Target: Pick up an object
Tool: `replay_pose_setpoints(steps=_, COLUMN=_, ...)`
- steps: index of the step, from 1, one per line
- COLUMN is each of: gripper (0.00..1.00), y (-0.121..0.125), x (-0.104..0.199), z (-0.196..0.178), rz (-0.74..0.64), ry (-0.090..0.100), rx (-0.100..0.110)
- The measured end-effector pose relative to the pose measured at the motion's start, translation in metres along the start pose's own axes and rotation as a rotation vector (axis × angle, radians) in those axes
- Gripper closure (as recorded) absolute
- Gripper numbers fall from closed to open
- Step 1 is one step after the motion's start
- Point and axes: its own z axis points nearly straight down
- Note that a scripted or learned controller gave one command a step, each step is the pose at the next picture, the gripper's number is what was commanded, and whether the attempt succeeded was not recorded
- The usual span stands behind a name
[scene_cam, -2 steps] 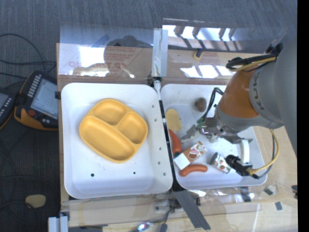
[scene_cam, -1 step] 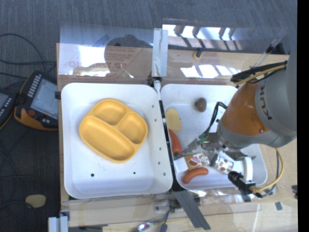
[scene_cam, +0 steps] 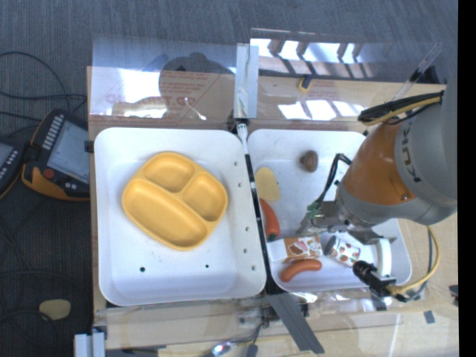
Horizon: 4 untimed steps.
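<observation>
Reaching in from the right, the arm [scene_cam: 398, 177] covers much of the right bin [scene_cam: 297, 143], and its grey and orange bulk hides the gripper [scene_cam: 327, 225] almost wholly; whether the gripper is open or closed on anything cannot be told from here; the arm's upper part is cut off at the picture's right side. The wrist is bent down over the middle of the right bin, low over the things at the bin's near end. There a sausage [scene_cam: 300, 268] lies near the front rim, with a small red-and-white packet [scene_cam: 304, 247] touching it from behind and a second packet [scene_cam: 343, 252] just beside that, partly under the arm. A carrot [scene_cam: 270, 219] lies along the wall between the bins, below a pale yellow piece [scene_cam: 268, 184]; a small brown lump [scene_cam: 309, 160] sits alone toward the far side, with bare white floor around it. The left bin [scene_cam: 119, 274] bears a yellow divided plate [scene_cam: 175, 199], with open floor on every side of it.
</observation>
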Motion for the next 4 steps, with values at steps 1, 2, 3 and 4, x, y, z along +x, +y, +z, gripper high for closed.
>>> replay_pose_setpoints(steps=1, gripper=0.0, y=0.0, x=0.0, z=0.0, rz=0.0, ry=0.0, rx=0.0)
replay_pose_setpoints(steps=2, gripper=0.0, y=-0.012, x=0.008, z=0.009, rz=0.004, ry=-0.008, rx=-0.003)
replay_pose_setpoints(steps=3, gripper=1.0, y=-0.012, x=0.01, z=0.0, rz=0.002, ry=-0.003, rx=-0.001)
replay_pose_setpoints(steps=4, gripper=1.0, y=-0.017, x=0.09, z=-0.087, rz=-0.001, ry=0.0, rx=0.019)
